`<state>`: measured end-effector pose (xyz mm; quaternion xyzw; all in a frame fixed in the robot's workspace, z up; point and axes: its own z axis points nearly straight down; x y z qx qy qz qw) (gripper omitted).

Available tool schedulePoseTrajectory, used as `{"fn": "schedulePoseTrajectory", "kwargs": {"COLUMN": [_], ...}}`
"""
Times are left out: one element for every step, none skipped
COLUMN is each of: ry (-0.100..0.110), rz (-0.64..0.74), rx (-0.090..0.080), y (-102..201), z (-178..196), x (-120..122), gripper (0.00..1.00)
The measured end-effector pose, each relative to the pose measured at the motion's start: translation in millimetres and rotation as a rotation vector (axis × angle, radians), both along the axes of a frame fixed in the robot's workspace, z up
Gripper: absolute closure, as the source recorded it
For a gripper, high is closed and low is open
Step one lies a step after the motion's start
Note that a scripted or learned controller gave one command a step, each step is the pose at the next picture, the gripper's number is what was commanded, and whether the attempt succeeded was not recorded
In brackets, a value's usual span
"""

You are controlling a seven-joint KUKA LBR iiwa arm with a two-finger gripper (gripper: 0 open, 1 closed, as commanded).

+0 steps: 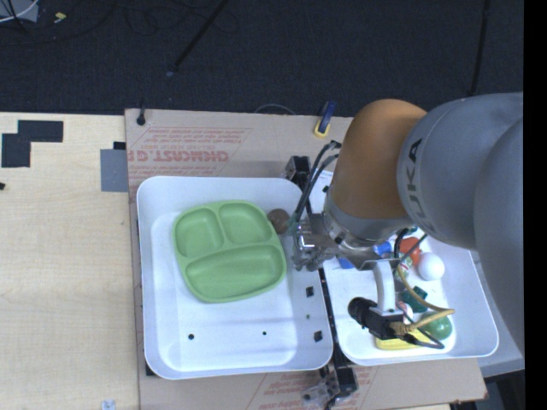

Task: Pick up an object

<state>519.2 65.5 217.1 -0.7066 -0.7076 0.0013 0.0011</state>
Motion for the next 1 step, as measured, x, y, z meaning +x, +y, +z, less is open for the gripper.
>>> {"fn": "schedulePoseTrajectory", "kwargs": {"ry": [0.002], "rz": [0.0], "rx": [0.0], "y": [2.0], "z": [0.2], "x": [-4.9], "gripper": [1.0]}}
